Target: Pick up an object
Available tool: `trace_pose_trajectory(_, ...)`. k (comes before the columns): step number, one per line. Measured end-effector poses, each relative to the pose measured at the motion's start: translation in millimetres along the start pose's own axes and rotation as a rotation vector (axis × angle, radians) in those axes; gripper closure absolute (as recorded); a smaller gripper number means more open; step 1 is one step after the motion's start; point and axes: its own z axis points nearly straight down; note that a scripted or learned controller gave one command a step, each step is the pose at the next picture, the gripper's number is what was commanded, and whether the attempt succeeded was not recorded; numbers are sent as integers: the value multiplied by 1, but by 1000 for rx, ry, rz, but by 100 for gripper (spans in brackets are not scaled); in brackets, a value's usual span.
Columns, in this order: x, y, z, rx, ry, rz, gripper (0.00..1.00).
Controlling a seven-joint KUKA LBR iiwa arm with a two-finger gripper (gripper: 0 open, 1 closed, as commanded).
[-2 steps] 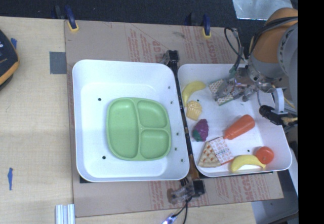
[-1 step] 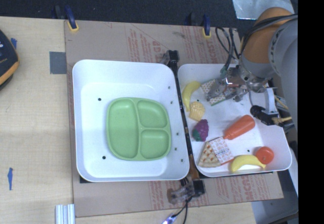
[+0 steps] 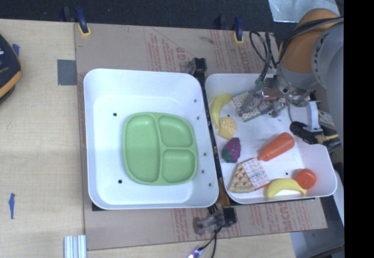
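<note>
While the gripper (image 3: 261, 101) hangs low over the far part of the right bin (image 3: 327, 189), we cannot tell how it is set. Just beneath it lies a pale cracker-like piece (image 3: 244, 102), partly hidden by the metal. We judge the carrot (image 3: 276, 146) the easiest thing to take: it lies in the middle of the right bin, apart from its neighbours. Its long axis runs on a slant, the thick rounded end pointing toward the far right, the narrower end toward the near left, close to a waffle wedge (image 3: 248, 175). It looks like hollow toy plastic, so we expect it light, stiff and rather slick; a hold across the thick middle, square to the long axis, should keep it from squirting out. Nearby sit a purple grape bunch (image 3: 232, 149), a corn piece (image 3: 227, 128), a banana (image 3: 217, 107) by the left wall, another banana (image 3: 285, 188) and a tomato (image 3: 305, 178) at the near edge. A green divided plate (image 3: 159, 147) rests in the left bin (image 3: 93, 134).
</note>
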Motion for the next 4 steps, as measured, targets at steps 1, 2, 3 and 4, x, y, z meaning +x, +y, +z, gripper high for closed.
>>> trace_pose_trajectory(1, -12, 1, 2, 3, 15, -10, 0)
trace_pose_trajectory(2, -9, 1, 2, 0, 8, -7, 0)
trace_pose_trajectory(3, -4, 0, 1, -2, 1, -2, 0)
trace_pose_trajectory(4, -8, 1, 2, 1, 10, -6, 0)
